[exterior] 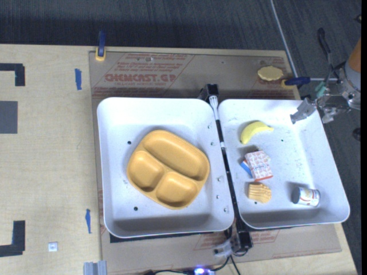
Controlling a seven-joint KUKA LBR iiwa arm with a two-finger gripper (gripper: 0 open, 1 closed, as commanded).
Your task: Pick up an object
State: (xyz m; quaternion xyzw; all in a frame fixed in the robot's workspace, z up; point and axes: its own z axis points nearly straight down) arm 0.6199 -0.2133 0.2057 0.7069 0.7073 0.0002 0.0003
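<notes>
Two white bins (109,171) sit on a brown board (172,73) printed with red lettering. A mustard-yellow divided tray (167,168) contrasts with a bright yellow banana (254,131), a red-and-white patterned carton (258,164) edged in blue, a golden ridged snack (260,193) and a silver can (305,196) with red-and-white labelling.

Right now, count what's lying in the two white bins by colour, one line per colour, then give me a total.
Yellow or orange-yellow: 3, the divided tray in the left bin, the banana and the ridged chip-like piece in the right bin
Red and white: 2, the small printed box and the can on its side, both in the right bin
Total: 5
</notes>
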